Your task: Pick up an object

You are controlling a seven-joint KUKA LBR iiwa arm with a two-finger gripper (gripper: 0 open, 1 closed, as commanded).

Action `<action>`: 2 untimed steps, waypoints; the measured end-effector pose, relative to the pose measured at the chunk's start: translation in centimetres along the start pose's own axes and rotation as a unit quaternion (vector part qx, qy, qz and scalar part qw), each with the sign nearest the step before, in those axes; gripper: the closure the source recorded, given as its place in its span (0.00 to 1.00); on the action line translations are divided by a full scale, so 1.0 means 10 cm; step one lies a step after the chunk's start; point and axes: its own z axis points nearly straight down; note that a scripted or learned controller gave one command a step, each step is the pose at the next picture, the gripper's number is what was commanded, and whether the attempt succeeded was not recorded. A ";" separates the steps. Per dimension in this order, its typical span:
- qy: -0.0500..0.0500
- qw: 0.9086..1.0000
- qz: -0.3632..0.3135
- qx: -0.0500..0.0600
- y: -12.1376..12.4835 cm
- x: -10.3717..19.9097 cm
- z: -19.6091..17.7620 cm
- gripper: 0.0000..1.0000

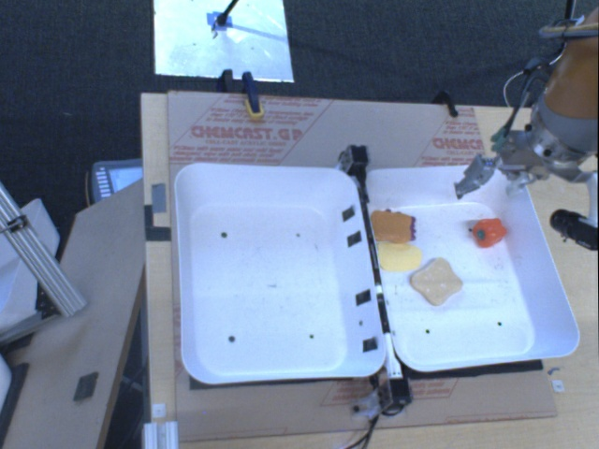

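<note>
Red object [487, 233] lies below gripper [471, 181] — apart, ungrasped.

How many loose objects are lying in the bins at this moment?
4, all in the right bin: an orange-brown block by the divider, a yellow piece just below it, a tan piece lower down, and a red-orange object farther right.

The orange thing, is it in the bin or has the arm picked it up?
In the bin. The orange thing lies on the floor of the right bin, apart from the gripper, which is above the bin's far edge.
</note>
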 end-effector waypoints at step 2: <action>0.001 1.000 -0.005 -0.002 0.07 0.94 -0.41 1.00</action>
